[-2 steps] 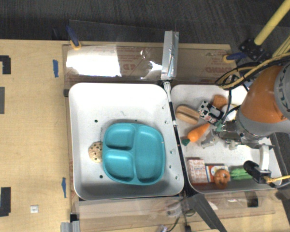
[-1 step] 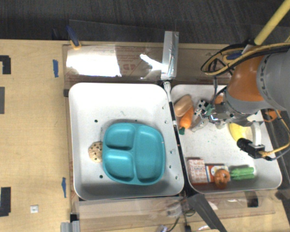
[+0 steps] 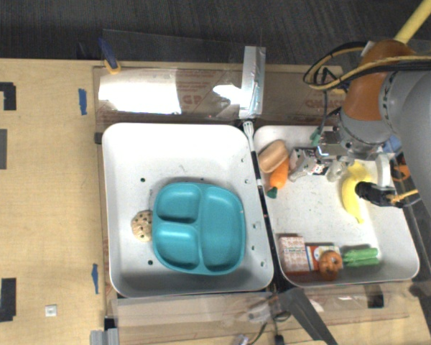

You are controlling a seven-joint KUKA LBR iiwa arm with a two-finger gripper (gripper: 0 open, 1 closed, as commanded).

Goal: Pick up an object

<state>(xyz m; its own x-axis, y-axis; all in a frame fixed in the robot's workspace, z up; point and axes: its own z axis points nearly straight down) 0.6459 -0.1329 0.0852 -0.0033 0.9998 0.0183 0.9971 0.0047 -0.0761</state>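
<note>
Low over the right bin, the gripper, whose state I cannot tell, sits just right of a bun and carrot, left of a banana.

Bright, even overhead light; strong glare whitens the clear panel behind the bins; detail is slightly soft.

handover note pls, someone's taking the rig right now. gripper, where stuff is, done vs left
Gripper: low in the right bin, near its far-left part; finger state unreadable, nothing seen held.
Right bin: bread roll and carrot by the left wall, banana mid-right, packet, orange ball and green item along the near edge.
Left bin: teal divided plate, cookie.
Done: no pick visible. Left: grasp and lift one object.
</note>
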